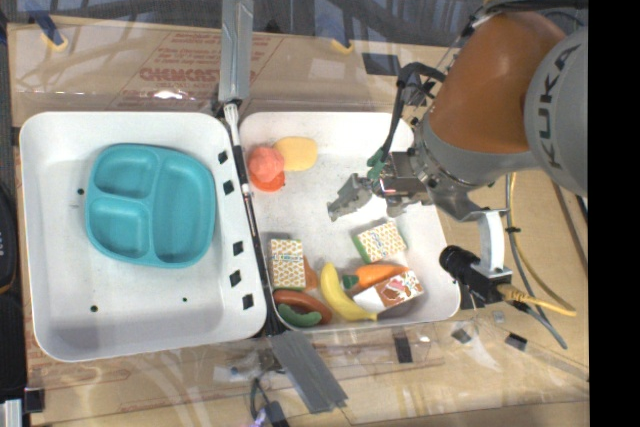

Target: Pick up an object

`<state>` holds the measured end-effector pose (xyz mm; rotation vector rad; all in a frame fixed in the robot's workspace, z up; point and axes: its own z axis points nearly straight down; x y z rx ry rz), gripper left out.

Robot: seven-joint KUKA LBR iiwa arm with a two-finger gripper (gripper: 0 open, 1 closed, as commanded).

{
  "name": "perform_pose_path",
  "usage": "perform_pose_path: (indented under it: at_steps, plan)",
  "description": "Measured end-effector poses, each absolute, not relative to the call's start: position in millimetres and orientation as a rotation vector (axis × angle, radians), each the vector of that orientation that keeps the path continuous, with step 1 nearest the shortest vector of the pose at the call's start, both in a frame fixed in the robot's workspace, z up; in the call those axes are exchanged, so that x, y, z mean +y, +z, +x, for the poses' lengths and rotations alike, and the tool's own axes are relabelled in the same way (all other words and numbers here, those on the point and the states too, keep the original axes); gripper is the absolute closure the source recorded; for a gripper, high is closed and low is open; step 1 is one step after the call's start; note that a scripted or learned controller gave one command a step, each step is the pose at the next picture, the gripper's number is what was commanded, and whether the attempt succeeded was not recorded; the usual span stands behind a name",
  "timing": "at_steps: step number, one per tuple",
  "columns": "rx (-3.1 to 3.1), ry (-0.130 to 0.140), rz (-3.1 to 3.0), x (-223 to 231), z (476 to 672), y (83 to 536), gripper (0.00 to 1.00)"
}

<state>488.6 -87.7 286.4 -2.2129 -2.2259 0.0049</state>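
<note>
The arm point(500, 95) reaches in from the right and hangs over the right bin point(330, 125). Its gripper point(350, 199) is above the bare white floor in the middle of this bin, and it touches none of the objects. The two fingers look a little spread, with nothing between them.

The objects for picking lie in the right bin. Near the top left of it, an orange-red round toy point(266, 167) sits against the divider, and a yellow lemon-like toy point(297, 152) touches it on the right side. Below the gripper, a small green and white box point(380, 241) lies tilted. In the lower part there is a second small box point(287, 262) near the divider, a yellow banana point(340, 293), an orange carrot point(377, 273), a red and white carton point(400, 290) and a dark green and red piece point(298, 307), all close together.

The left bin point(50, 215) holds a teal tray with three compartments point(150, 205), lying flat
</note>
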Motion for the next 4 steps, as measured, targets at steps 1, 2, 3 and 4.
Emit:
perform_pose_path:
  at_steps: [1, 2, 3, 4]
  plan:
    - [-2.276, 0.009, -2.156, -170, 476.3, 222, 0.00]
    - [-2.433, -0.003, -1.983, -210, 478.2, 91, 0.00]
    - [-2.437, -0.001, -1.974, -210, 479.4, 99, 1.00]
    - [-2.515, -0.001, -1.876, -170, 551.7, 90, 1.00]
